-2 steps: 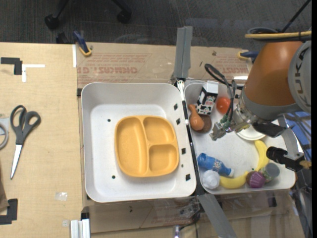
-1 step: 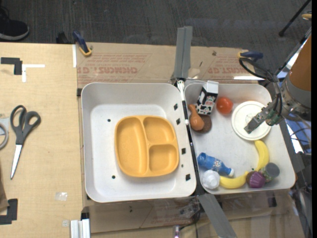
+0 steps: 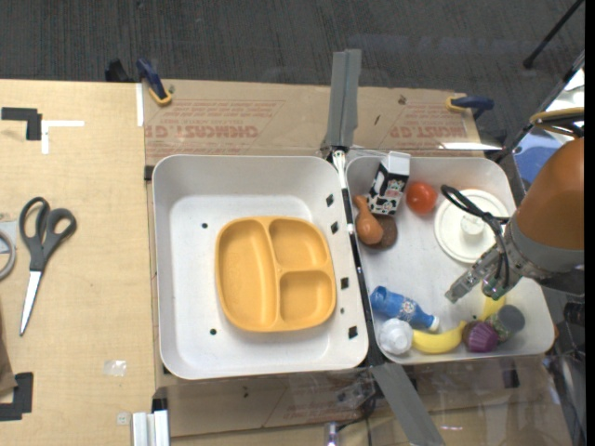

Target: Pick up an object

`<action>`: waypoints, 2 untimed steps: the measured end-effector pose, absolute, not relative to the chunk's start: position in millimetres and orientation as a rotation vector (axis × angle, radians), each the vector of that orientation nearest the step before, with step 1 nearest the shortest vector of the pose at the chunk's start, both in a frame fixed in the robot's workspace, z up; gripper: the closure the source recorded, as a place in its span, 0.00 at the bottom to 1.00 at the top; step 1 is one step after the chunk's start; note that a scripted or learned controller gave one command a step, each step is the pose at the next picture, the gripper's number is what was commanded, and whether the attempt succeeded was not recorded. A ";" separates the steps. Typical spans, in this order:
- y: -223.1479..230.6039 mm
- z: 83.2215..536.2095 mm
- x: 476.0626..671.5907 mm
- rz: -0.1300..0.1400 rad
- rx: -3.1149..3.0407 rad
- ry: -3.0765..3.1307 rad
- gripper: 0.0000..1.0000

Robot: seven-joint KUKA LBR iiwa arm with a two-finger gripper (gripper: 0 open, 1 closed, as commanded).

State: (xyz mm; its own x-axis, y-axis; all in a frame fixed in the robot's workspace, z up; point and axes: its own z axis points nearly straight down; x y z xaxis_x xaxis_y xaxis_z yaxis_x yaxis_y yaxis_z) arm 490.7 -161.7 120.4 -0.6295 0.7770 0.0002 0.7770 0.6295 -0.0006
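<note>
Camera view: jaws (image 3: 474, 282) low in the right bin (image 3: 423, 249), can't tell if clenched or released. Glossy banana (image 3: 439, 339), purple fruit (image 3: 481, 335) and blue bottle (image 3: 403, 308) crowd the near wall. White round lid (image 3: 462, 226) sits just beyond the jaws. Left bin (image 3: 177, 249) holds a smooth yellow divided plate (image 3: 276, 273). Scissors (image 3: 39, 244) on the pale wooden desk (image 3: 74, 342).

Gripper (image 3: 476, 281) lowered into right bin (image 3: 423, 263), near banana (image 3: 439, 339); yellow divided tray (image 3: 276, 273) set in left bin (image 3: 177, 268).
</note>
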 end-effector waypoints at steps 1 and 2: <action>-189.9 92.6 478.8 0.000 -0.667 -3.073 1.00; -131.7 91.8 478.4 -0.001 -0.885 -3.015 1.00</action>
State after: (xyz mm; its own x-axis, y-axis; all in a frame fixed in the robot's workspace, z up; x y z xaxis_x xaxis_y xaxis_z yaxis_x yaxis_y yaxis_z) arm 478.4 -131.7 91.8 -0.8415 0.5403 -0.0005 0.5403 0.8415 0.0009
